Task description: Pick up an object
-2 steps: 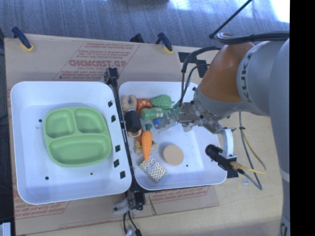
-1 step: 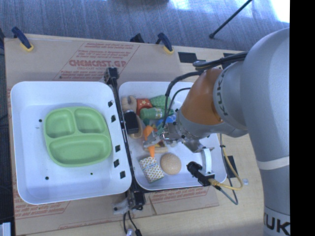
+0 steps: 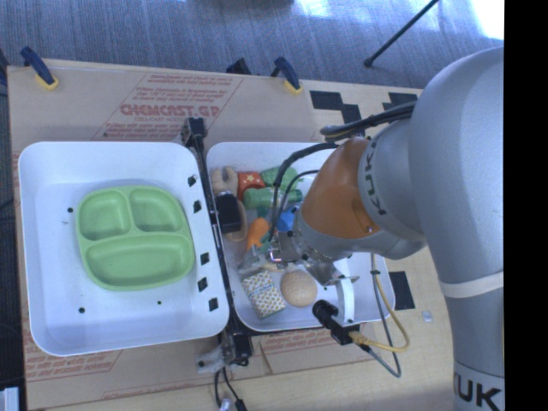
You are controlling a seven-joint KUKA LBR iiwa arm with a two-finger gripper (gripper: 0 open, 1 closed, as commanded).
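the arm (image 3: 402, 195) reaches in from the right and hangs low over the right bin (image 3: 224, 157), its orange band (image 3: 338, 199) covering much of the pile; the gripper (image 3: 291, 255) sits under the wrist, roughly over the middle of the bin, and whether it is released or clenched i cannot tell, since the wrist hides its working end

no object is seen held, so the step in hand looks like the reach or descent toward a pick, not yet a lift

the candidates all lie in the right bin: a tan egg-shaped object (image 3: 298, 289) near the front wall, touching a patterned square packet (image 3: 264, 294) just to its left; an orange piece (image 3: 257, 232) and a black block (image 3: 228, 212) toward the bin's left wall; a red item (image 3: 250, 182), a brownish figure (image 3: 224, 178) and green pieces (image 3: 278, 187) toward the back; something blue (image 3: 285, 221) peeps out by the wrist

the left bin (image 3: 34, 255) holds a green divided tray (image 3: 135, 236), well apart from the gripper

judging from this, the next move calls for settling on one piece, likely the tan egg-shaped object or the orange piece nearest the wrist, closing on it squarely, then lifting straight up; the crowding could make the grasp slip or catch two things
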